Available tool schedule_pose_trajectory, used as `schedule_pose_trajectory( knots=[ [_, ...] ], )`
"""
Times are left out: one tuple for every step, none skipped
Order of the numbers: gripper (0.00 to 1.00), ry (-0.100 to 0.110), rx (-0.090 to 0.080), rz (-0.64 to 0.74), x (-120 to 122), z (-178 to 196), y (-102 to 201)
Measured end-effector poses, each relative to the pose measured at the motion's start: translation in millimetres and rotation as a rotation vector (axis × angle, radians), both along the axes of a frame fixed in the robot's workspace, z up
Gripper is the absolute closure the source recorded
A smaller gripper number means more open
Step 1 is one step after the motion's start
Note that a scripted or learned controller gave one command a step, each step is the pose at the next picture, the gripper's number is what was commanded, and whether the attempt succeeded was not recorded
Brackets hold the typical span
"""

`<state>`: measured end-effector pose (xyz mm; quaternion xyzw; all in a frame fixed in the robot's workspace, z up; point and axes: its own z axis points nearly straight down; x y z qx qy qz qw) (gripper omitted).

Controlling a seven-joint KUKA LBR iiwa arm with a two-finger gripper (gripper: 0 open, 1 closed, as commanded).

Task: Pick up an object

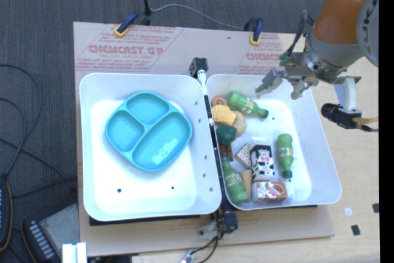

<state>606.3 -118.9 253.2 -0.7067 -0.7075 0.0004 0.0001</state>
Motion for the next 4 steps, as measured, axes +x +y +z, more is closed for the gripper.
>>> schedule_pose_trajectory(
  knots=[
    [0.0,0.002,0.0,-0.002,-32,-154,-63],
    [0.0,-0.013,-0.003,-0.001,-77,-164,-81],
    [1.0,-0.014,-0.001,0.0,-76,-153,-81],
    [1.0,-0.002,0.0,0.0,-83,-54,-39]
  ],
)
